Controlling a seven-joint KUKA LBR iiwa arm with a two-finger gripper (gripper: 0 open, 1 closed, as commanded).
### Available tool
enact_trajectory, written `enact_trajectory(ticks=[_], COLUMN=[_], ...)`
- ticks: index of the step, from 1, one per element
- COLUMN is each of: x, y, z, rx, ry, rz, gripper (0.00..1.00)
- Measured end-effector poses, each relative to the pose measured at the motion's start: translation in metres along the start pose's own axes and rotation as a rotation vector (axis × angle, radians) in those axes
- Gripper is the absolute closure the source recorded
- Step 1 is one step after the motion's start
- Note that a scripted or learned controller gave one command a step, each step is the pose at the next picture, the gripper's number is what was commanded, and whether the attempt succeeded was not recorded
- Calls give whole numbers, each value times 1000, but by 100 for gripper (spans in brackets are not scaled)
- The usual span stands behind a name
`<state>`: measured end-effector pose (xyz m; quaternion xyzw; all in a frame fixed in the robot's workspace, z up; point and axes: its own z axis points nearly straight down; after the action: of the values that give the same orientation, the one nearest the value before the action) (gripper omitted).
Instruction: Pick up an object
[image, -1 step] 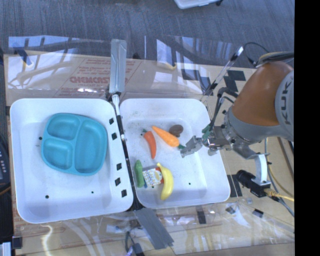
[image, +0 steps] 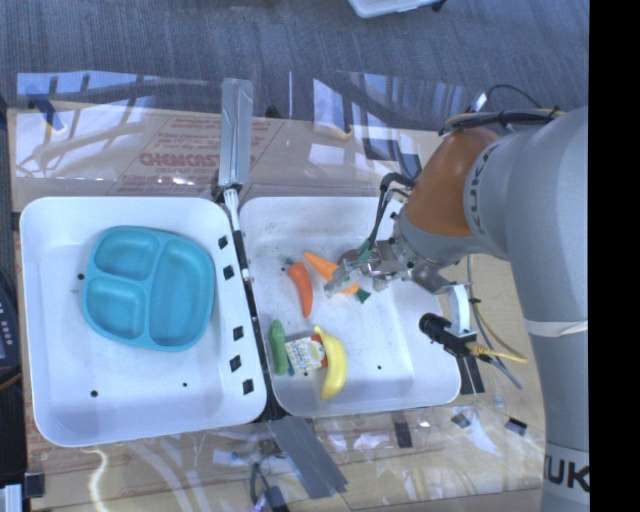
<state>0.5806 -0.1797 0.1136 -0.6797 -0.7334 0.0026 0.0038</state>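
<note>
You see the tool (image: 352, 280) low in the right bin (image: 400, 385) by two toy carrots (image: 301, 287), finger state unclear, banana (image: 333, 362) nearby.

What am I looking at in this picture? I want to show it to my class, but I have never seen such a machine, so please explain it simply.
This is one photo from a camera fixed above a workbench, looking down at a slant. The big grey shape with the orange band is a robot arm, reaching in from the right. Its job is to pick up an object. At its tip is the end effector, the part that grasps.

On the bench sit two shallow white bins. The left bin holds a blue divided plate. The right bin holds toy food: two carrots, a banana, a green vegetable and a small packet.

The end effector is low over the carrots, but the picture does not make clear whether it grips anything.
</note>
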Motion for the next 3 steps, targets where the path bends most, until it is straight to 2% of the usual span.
enact_trajectory(ticks=[1, 2, 3], x=[-8, -8, 34], y=[50, 51, 35], z=[22, 11, -97], rx=[-6, -6, -13], ry=[-2, -1, -2], rz=[47, 43, 125], gripper=[0, 100, 100])
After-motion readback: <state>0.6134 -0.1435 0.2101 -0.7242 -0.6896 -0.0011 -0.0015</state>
